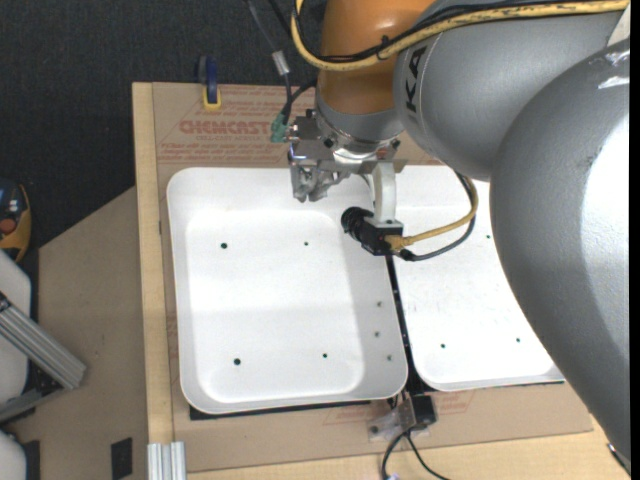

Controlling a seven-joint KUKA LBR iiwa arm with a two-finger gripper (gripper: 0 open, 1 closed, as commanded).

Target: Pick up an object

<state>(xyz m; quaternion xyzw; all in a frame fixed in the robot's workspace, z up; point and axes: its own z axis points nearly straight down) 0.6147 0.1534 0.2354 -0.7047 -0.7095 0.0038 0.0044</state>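
My gripper (312,186) hangs over the far edge of the left bin (200,298); honestly can't tell how the jaws stand.

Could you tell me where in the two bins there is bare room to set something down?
The left bin floor is bare from its near rim up to the claw at the far edge. The right bin has a bare near strip; the arm covers the rest.

open floor in left bin (200,298)

Pincer (312,186) above left bin (200,298)
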